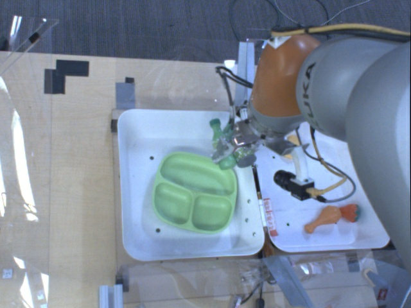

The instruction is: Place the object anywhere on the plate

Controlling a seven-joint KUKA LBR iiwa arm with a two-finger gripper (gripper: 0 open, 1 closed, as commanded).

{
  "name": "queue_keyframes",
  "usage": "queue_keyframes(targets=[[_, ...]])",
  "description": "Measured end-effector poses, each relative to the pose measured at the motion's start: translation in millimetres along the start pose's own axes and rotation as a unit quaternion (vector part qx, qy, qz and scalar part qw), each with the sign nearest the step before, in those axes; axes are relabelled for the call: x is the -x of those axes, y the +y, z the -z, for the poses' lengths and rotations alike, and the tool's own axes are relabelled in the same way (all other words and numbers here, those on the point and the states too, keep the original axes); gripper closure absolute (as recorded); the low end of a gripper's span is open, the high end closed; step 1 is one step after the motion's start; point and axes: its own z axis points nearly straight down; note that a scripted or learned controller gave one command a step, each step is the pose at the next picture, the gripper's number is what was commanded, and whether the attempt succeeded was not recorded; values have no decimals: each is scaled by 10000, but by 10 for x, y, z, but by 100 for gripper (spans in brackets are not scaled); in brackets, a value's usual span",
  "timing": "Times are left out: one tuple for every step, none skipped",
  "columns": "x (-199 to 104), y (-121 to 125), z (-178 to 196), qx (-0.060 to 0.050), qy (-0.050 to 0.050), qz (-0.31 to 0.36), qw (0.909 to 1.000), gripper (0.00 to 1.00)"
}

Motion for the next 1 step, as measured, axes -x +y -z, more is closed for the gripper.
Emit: queue_keyframes(targets=[[3,0,1,1,0,-3,10000,0]])
